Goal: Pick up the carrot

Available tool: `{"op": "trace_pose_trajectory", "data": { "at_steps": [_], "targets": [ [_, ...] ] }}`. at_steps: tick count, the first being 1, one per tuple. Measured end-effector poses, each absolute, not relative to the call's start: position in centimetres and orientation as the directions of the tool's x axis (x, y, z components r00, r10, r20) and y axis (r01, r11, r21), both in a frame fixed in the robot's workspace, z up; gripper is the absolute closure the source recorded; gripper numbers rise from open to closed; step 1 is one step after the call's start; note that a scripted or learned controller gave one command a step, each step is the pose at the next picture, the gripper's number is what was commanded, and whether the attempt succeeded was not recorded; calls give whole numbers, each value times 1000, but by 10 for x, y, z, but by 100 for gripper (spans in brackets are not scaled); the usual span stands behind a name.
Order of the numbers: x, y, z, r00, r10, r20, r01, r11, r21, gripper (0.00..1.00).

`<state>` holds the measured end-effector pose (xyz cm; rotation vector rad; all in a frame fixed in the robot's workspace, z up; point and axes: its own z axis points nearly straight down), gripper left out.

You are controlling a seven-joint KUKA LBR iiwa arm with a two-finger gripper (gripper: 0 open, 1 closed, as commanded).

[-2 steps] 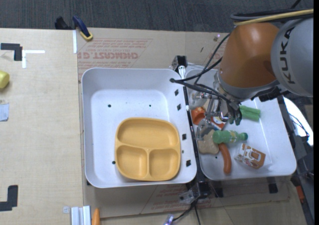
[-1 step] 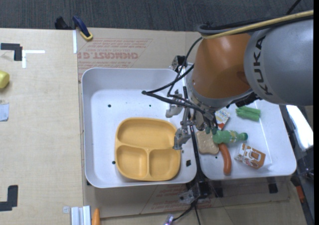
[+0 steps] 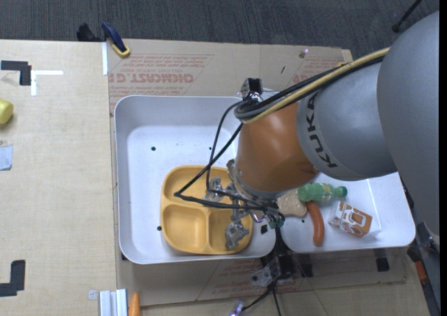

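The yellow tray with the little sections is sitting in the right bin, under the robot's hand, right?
Not quite. The camera view shows the yellow tray sitting in the left bin, not the right one. The rest holds: it has little sections, and the gripper is over its right side.

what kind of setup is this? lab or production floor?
Likely a lab test bench: a KUKA arm over two white bins, a yellow divided tray, toy food like the carrot, cardboard underlay.
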<state>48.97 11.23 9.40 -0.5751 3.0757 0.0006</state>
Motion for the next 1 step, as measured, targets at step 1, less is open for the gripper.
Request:
{"op": "trace_pose_trajectory", "data": {
  "at_steps": [1],
  "targets": [
    [503,113,109,-933,-354,-60,-354,935,-8,100]
  ]
}}
